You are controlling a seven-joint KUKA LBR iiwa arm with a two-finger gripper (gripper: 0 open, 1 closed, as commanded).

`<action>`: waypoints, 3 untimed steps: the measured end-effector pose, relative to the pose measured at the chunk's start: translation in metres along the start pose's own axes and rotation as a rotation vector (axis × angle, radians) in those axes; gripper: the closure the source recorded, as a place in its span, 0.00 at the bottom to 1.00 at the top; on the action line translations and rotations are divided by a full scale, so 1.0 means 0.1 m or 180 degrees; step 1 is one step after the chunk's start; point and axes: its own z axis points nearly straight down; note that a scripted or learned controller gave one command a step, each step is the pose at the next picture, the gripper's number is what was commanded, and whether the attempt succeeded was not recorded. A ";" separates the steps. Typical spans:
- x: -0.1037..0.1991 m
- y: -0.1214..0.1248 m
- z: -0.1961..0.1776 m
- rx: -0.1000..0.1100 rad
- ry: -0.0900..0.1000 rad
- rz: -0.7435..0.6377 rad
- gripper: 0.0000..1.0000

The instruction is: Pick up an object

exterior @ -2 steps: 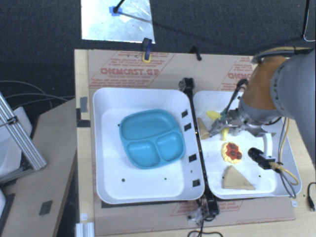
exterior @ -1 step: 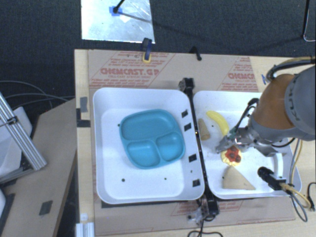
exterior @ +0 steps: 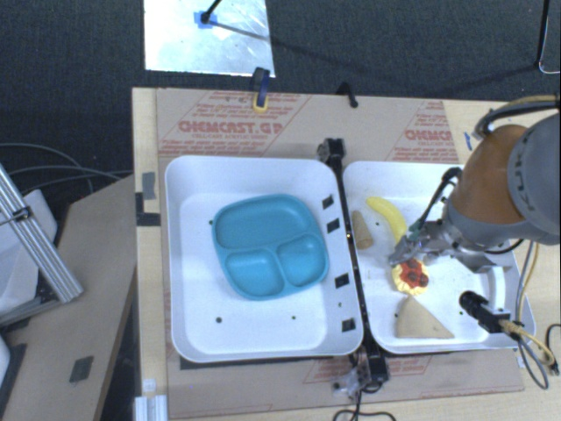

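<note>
My gripper [exterior: 408, 254] hangs low in the right bin [exterior: 386, 178], coming in from the right under the orange band. Its tips sit just above a red and yellow toy [exterior: 412, 277], touching or nearly touching it. A yellow banana [exterior: 387, 216] lies just up and left of the gripper. A tan cone-shaped piece [exterior: 361, 229] rests near the bin's left wall. A beige wedge [exterior: 421, 321] lies at the bin's front.
The left bin [exterior: 188, 323] holds a blue sectioned plate [exterior: 267, 244]. A black divider [exterior: 344, 244] runs between the two bins. The arm's body covers the right bin's far right side.
</note>
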 end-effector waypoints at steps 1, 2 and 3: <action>0.89 0.02 -0.93 -0.0007 0.0003 -0.0023 1.00; 1.38 0.30 -1.44 -0.0011 0.0004 -0.0025 1.00; 2.40 0.32 -1.12 0.0005 0.0009 -0.0031 1.00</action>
